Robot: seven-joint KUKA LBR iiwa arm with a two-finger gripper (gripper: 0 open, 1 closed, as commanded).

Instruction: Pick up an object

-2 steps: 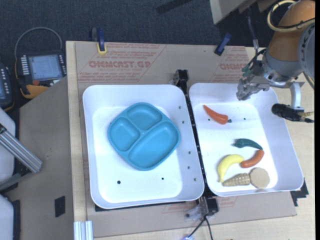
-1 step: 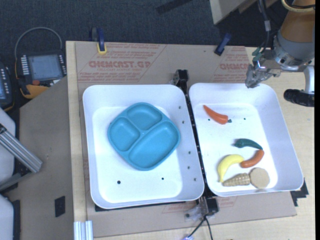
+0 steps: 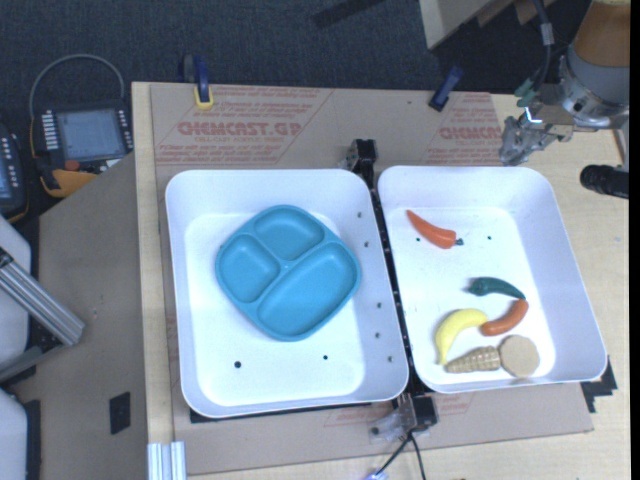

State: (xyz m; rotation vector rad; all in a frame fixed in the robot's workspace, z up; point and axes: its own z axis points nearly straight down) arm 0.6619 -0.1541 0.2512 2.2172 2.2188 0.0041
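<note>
The gripper point(image 3: 520, 140) hangs above the far edge of the right bin point(image 3: 570, 268), near its top corner. I cannot tell how it is set, and nothing is in it. The toy food lies in that right bin. An orange chili pepper point(image 3: 432, 229) with a dark stem is alone near the back. Nearer the front sit a green pepper point(image 3: 496, 288), a small orange sausage point(image 3: 504, 318), a yellow banana point(image 3: 456, 332), an ice cream cone point(image 3: 474, 361) and a round tan cookie point(image 3: 519, 356), close together. A blue divided plate point(image 3: 288, 284) lies in the left bin point(image 3: 190, 268).

Bench point(image 3: 300, 118) bears two bins point(image 3: 190, 298) (white).
</note>
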